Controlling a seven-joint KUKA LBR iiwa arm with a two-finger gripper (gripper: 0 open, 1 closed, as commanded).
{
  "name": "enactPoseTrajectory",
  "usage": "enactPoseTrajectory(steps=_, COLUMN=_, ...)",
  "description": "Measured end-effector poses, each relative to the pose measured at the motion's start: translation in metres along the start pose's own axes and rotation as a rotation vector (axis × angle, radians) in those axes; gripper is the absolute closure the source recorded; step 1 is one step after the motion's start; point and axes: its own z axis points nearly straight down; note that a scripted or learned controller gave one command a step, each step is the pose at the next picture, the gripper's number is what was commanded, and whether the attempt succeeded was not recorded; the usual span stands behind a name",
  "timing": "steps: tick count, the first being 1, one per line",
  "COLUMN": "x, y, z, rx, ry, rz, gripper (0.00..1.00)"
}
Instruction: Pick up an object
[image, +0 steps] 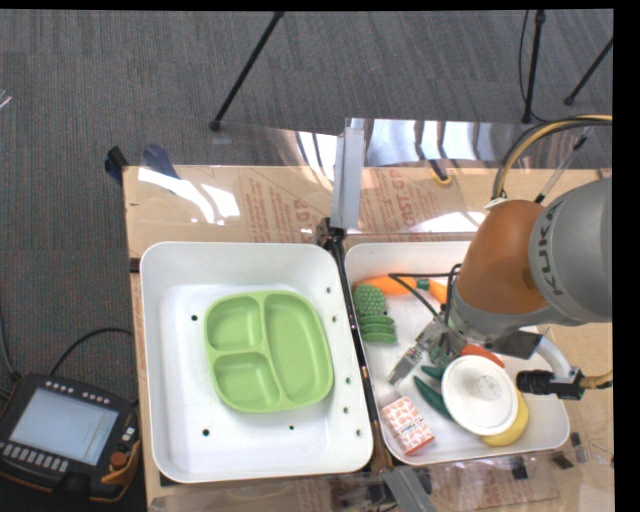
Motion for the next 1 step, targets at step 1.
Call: enactPoseTrajectory(steps=1, x=-0.0339, y=0.0460, z=-0.0016, rx=-0.002, ry=-0.004, rz=0.054, gripper=0.00)
